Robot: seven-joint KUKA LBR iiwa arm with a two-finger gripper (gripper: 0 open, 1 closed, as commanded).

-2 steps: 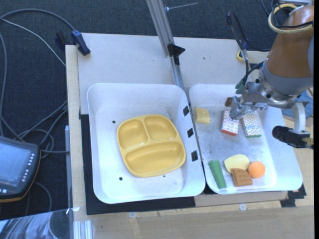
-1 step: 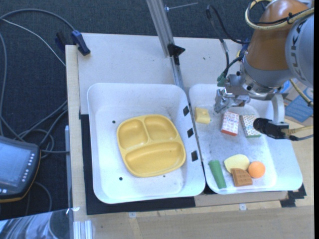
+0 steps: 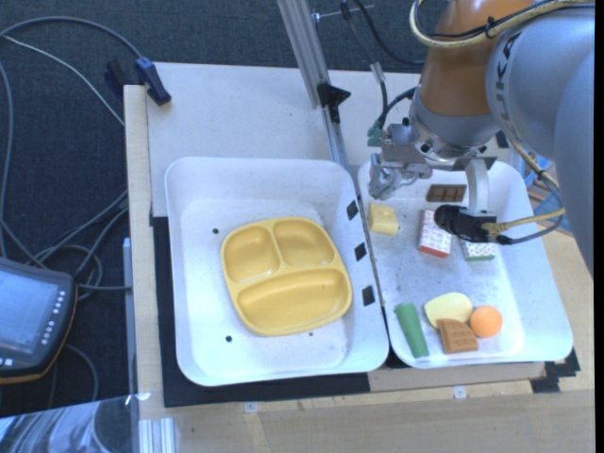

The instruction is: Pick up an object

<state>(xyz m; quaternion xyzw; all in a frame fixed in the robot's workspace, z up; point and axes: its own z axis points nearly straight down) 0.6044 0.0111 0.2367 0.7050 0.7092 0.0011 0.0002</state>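
Observation:
My gripper hangs over the back left of the right bin, just above and behind a pale yellow block. Nothing shows between its fingers. Further right lie a red and white box, a brown bar and a small green and white packet. Near the front of that bin are a green cylinder, a yellow piece, an orange ball and a brown cracker.
The left bin holds a yellow divided plate. A metal pole rises behind the bins' shared wall. Cables and a tablet lie off the bench at the left.

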